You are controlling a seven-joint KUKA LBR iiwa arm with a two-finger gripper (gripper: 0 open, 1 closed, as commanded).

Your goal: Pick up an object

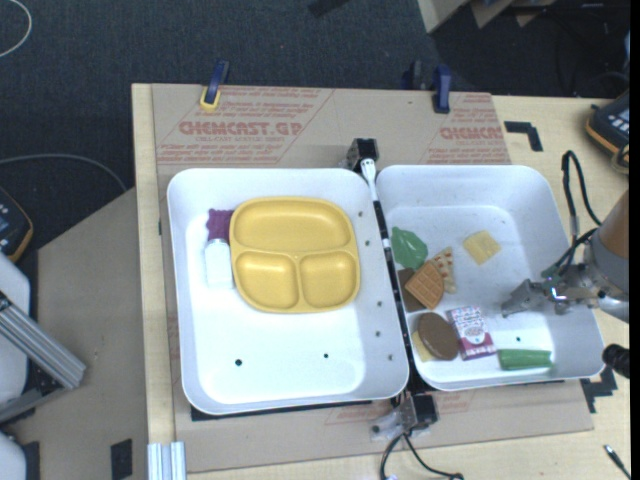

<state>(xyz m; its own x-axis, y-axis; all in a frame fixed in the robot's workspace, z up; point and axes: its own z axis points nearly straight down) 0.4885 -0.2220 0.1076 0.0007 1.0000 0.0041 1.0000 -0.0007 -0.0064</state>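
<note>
Bench: a board [300, 118] with red printed letters lies under both bins; a yellow clamp [211, 96] and a blue clamp [441, 88] hold its far edge.
Left bin: the white bin [270, 368] on the left holds the yellow tray and two small things beside it.
Right bin: the white bin [520, 193] on the right holds the small objects for picking, and the arm reaches into it from the right.
Yellow tray: a divided plate [295, 253] with three compartments, lying in the far half of the left bin.
Arm: the gripper [520, 301] is low over the right bin, near its right wall, above a bare part of the floor; I cannot tell from here how its pincer stands.
White bottle: a small white piece [216, 263] touches the left edge of the tray, with a purple thing [218, 222] just behind it.
Green leaf shape: it [408, 246] lies near the left wall of the right bin.
Waffle piece: brown [426, 285], just below the green shape.
Brown oval: it [436, 336] lies near the front left corner of the right bin.
Red packet: it [471, 330] is just beside the brown oval.
Green stick: it [525, 359] lies by the front wall, near the gripper but apart from it.
Yellow piece: pale [482, 247], in the middle of the right bin.
</note>
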